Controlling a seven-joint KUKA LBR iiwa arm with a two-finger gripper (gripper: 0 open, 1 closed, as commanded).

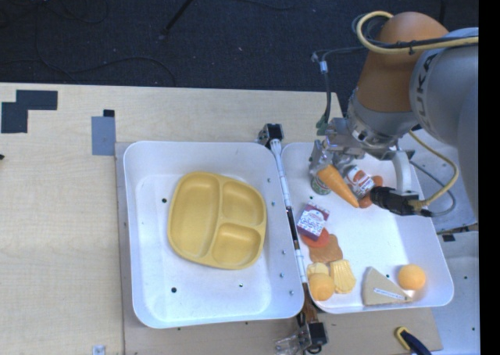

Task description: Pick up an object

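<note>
Two shallow white plastic bins are sitting side by side in front of you, and the job is looking barely under way. The left bin (pixel 144 291) is carrying a yellow plastic tray with three compartments (pixel 216 219), while the right bin (pixel 437 283) is holding all the small pieces. The grey arm with the orange band (pixel 402 56) is reaching down over the far end of that right bin, and its two-finger gripper (pixel 328 164) is hanging just over, perhaps touching, an orange carrot-shaped toy (pixel 341 184) beside a small red-and-white labelled can (pixel 360 180). You cannot tell from this angle whether the pincer is wide, narrow or closed on anything, since the wrist is covering it. Nothing is looking lifted. Nearer you, a red-and-white packet (pixel 311 223), a brown flat piece (pixel 326 249), a pale yellow ridged piece (pixel 342 274), a cheese-coloured wedge (pixel 383 288) and an orange ball (pixel 411 277) are lying untouched. I judge that the grasp and the lift are both remaining to be done.
</note>
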